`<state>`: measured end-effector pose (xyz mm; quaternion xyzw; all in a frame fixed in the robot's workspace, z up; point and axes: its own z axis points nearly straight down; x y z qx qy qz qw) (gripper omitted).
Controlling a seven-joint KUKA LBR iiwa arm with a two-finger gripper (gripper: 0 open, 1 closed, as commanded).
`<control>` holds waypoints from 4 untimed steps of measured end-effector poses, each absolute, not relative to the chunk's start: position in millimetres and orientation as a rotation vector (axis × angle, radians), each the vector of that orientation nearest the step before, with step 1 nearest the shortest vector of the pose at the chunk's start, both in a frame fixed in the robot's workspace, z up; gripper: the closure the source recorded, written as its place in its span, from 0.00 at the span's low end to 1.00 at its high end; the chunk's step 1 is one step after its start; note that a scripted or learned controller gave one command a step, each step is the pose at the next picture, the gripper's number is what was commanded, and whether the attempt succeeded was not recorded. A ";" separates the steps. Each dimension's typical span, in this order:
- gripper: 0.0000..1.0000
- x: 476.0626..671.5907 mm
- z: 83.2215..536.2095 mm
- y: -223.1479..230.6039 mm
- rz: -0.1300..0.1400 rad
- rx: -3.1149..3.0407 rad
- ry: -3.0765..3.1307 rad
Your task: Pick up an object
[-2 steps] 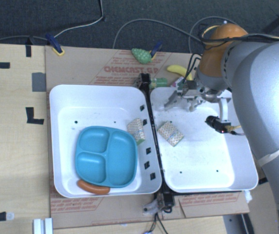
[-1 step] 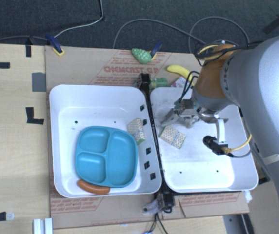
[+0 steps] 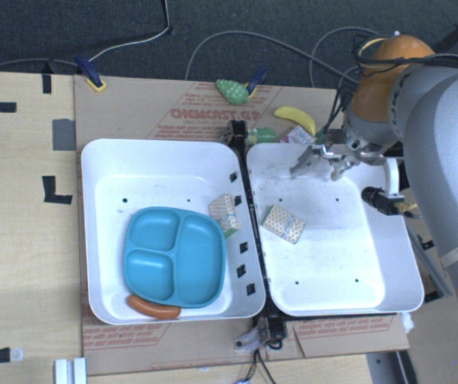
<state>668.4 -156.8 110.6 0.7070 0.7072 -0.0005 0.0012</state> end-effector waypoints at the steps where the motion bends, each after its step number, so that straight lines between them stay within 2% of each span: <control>1: 0.00 600.5 86.1 -111.4 0.001 2.220 2.222; 2: 1.00 601.1 96.0 -112.2 0.001 2.217 2.219; 3: 1.00 569.9 87.0 -100.3 0.002 2.218 2.214; 4: 1.00 562.0 201.5 -183.7 -0.001 2.220 2.219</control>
